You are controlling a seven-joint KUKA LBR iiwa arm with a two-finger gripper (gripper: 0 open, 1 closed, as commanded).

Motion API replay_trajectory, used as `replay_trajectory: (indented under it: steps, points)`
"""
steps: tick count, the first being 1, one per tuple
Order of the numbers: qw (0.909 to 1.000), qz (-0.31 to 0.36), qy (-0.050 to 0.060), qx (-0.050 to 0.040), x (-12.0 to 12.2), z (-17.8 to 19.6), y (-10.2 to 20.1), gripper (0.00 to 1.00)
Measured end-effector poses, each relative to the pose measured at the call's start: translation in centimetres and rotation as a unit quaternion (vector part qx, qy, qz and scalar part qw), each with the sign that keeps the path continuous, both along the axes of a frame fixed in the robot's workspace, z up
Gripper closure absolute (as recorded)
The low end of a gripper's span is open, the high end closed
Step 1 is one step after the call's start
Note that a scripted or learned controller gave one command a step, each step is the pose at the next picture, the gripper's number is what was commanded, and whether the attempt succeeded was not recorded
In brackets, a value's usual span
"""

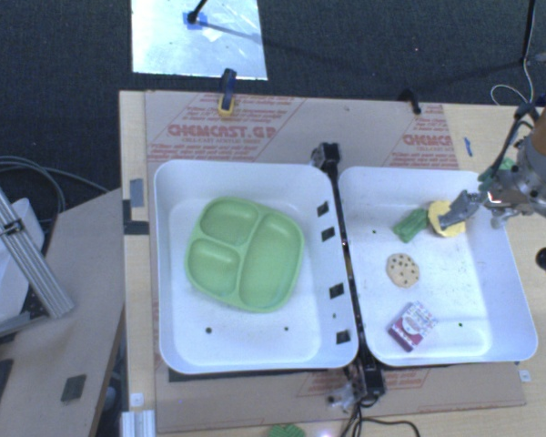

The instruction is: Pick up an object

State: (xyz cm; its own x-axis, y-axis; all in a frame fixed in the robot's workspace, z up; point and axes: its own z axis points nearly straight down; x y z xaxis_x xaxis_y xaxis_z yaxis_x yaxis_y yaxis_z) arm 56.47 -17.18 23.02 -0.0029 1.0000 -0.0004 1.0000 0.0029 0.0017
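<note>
The right bin (505,271) holds several small things. A green block (408,225) lies beside a yellow round piece (440,218) near the bin's far side. A tan cookie (402,269) lies in the middle, and a purple and white packet (413,325) sits near the front. My gripper (460,209) reaches in from the right and its tip sits on the right side of the yellow piece, partly covering it. I see nothing lifted off the bin floor.
The left bin (177,189) holds a light green divided plate (246,254). A black divider with clips (338,244) runs between the bins. Cables hang at the far right (514,98). A metal frame (18,244) stands at the left.
</note>
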Motion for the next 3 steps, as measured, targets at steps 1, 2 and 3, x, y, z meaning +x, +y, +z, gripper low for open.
replay_trajectory:
  steps: [1,2,3]
  points:
    - [1.0,0.002,0.002,0.0011,-2.3,-2.4,4.1,0.0]
    - [1.0,-0.001,0.005,0.0015,-3.1,-13.7,5.2,0.0]
    - [1.0,-0.001,-0.001,0.0,-2.8,-12.0,5.1,1.0]
